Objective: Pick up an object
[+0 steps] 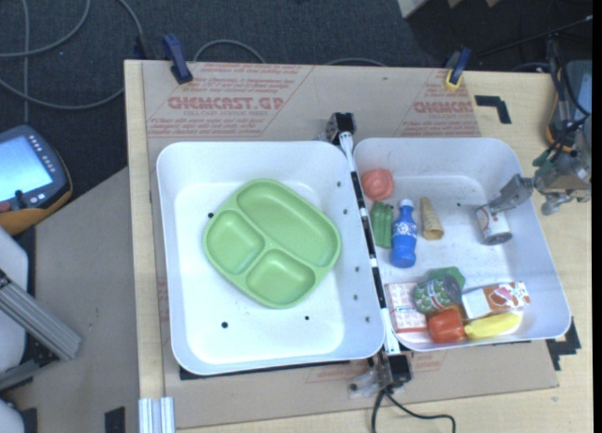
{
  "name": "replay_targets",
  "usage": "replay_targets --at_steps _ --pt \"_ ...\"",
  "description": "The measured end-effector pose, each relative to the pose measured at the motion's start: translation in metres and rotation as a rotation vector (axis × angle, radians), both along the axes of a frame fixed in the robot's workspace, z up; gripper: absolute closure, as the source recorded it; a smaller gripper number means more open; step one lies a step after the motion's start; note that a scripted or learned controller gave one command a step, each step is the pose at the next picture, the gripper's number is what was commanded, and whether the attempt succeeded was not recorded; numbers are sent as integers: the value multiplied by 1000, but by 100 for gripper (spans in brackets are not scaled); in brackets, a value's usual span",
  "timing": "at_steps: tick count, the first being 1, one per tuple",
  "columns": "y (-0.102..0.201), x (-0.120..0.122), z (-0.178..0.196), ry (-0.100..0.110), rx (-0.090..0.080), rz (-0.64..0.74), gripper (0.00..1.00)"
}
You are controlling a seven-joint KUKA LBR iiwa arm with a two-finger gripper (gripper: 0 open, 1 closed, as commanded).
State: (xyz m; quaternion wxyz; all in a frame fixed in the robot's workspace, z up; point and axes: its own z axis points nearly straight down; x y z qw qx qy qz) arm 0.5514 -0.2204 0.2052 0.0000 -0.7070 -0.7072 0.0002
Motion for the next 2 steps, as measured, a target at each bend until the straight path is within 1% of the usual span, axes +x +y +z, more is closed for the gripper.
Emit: replay_targets --at_steps 1,2 --pt "3 11 -123 8 13 5 0" --pt "-1 12 -107 0 2 3 100"
